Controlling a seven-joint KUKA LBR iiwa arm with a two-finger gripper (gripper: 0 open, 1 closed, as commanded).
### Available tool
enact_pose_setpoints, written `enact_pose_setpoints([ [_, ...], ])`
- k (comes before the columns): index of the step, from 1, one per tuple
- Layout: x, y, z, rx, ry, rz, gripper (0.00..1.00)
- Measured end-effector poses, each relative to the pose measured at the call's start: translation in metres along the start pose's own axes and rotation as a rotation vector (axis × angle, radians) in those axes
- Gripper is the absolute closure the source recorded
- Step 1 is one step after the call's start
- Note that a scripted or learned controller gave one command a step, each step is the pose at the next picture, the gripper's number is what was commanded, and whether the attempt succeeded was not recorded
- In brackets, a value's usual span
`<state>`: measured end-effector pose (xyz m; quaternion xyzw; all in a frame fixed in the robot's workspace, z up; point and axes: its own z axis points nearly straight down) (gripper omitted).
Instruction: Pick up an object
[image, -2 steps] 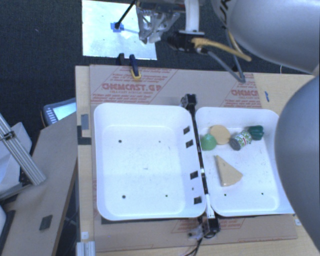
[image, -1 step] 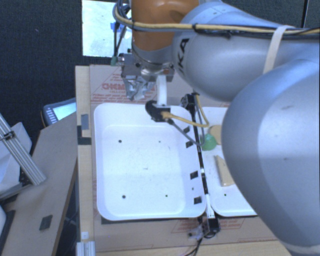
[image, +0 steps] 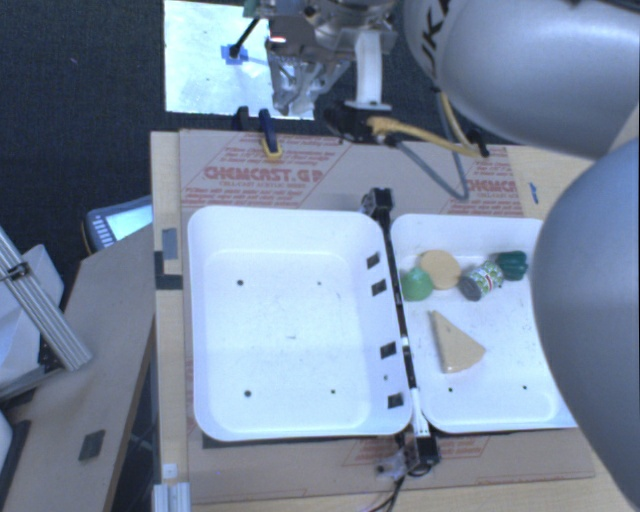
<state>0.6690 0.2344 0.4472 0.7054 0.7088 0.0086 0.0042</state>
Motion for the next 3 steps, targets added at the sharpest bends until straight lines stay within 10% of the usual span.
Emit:
enact_pose_setpoints([
  [1, -0.083, -0.057, 0.063, 0.025, -0.009, 0.009, 1.00],
  [2, -0.061, -0.048, -0.097, -0.001, 0.000, -0.001, 1.00],
  [3, -0.014, -0.031, 0.083, 0.025, -0.007, -0.001, 1.00],
])
